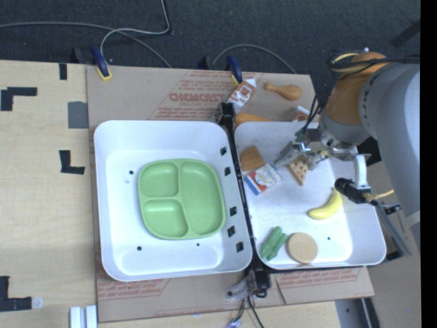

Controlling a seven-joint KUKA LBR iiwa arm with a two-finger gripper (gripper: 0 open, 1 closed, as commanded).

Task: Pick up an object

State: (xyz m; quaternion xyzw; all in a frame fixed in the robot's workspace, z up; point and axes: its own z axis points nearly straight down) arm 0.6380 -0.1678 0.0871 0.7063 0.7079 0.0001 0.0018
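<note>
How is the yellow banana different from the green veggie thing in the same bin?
The banana is yellow and curved; the green vegetable is green and nearly straight. The banana lies toward the right side of the right bin, while the green vegetable lies near that bin's left wall, beside a round tan disc. Both look like toy food, lie flat on the bin floor, and neither is in the gripper.

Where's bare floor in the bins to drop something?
Left white bin: strips around the green divided plate, widest along the near edge. Right white bin: a patch between the yellow banana, red-and-white packet and round tan disc. Crowded at the far end under the gripper.
</note>
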